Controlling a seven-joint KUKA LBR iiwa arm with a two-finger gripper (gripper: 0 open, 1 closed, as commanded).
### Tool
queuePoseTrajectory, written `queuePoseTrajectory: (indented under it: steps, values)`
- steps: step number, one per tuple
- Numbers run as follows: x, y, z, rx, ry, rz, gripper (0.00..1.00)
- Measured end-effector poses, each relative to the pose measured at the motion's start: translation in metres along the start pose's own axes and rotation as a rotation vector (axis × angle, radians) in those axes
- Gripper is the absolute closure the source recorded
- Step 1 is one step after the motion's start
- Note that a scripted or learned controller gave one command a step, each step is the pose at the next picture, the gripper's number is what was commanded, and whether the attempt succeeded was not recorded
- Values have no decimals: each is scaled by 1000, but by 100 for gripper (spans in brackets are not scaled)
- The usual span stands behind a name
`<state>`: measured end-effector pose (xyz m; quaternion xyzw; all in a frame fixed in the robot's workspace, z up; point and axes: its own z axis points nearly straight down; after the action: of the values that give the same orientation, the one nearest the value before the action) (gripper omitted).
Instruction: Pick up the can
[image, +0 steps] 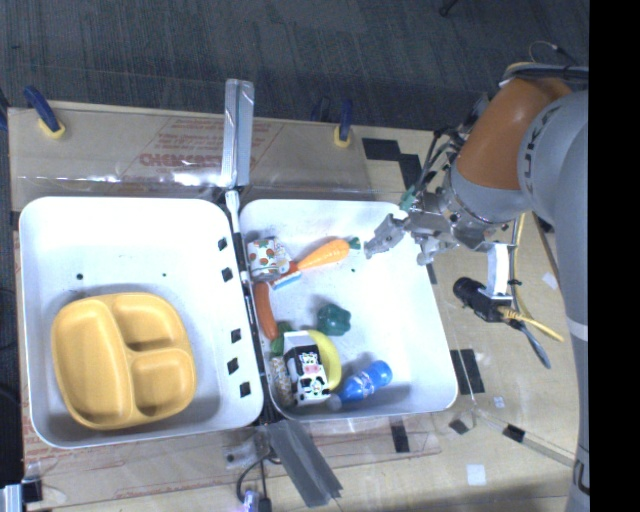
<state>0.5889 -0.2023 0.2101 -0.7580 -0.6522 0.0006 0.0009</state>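
The claw (405, 240) hangs over the upper right corner of the right bin (420, 330), at the end of the grey arm (520, 150) that reaches in from the right. It holds nothing. From this angle I cannot tell whether it is apart or together.

The can (266, 258) lies in the same bin, at its upper left, close against the divider between the bins and well apart from the claw. It is short and stubby with a printed label. It appears to lie on its side, long axis roughly level across the bin, one end toward the divider; the exact heading cannot be confirmed.

A carrot (323, 255) lies just beside the can on its right, slanting up toward the claw, its tip between claw and can. A red sausage (265, 312) lies below the can along the divider. Further down sit a green piece (334, 320), a black-and-white carton (306, 368) resting on a yellow fruit (328, 352), and a blue bottle (364, 381).

The left bin (110, 230) holds a yellow tray (122, 355).
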Motion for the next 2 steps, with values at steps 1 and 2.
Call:
queuePoseTrajectory:
  steps: [1,2]
  values:
    - [66,52,102,1,0,-37,0]
    - [122,50,118,3,0,178,0]
